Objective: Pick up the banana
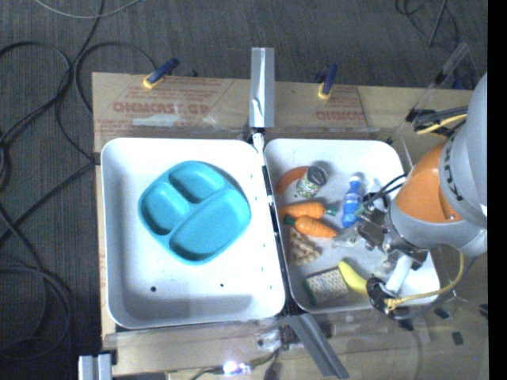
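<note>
The yellow banana (353, 277) lies near the front of the right bin (396, 158), between a grey textured block (325, 283) and the robot's wrist hardware, which covers its right end. My gripper (367, 228) hangs over the middle of the right bin, just above and behind the banana, at the end of the grey arm with the orange band (424, 190). Nothing can be seen held in it.
Two carrots (309, 218), a blue and white bottle (351, 199), a small jar with a grey cap (311, 178) on an orange disc (290, 179) and a brown woven piece (302, 248) crowd the right bin's left half. A blue divided plate (196, 210) lies in the left bin (119, 291).
</note>
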Available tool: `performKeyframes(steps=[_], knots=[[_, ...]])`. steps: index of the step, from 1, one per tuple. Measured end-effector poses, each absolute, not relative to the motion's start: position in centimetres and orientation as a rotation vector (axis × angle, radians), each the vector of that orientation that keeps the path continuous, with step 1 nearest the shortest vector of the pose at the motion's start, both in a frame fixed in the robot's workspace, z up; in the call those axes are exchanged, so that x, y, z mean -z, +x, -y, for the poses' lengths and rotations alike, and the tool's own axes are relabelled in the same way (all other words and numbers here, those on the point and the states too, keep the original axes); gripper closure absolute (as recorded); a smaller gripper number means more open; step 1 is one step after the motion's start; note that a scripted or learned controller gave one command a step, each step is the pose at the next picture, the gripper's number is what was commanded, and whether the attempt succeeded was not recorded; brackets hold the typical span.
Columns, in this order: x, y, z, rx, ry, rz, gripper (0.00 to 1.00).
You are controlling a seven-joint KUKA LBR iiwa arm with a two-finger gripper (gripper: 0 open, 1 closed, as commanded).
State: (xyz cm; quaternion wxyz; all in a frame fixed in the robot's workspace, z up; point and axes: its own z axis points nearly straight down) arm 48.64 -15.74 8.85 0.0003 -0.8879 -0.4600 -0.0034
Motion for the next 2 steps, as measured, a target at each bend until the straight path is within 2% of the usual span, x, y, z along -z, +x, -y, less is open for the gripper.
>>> performKeyframes(steps=[1,2], knots=[[-8.89,48.59,13.7,0.005,-2.779,1.494,0.0],[-9.66,48.47,13.58,-0.001,-2.773,1.493,1.0]])
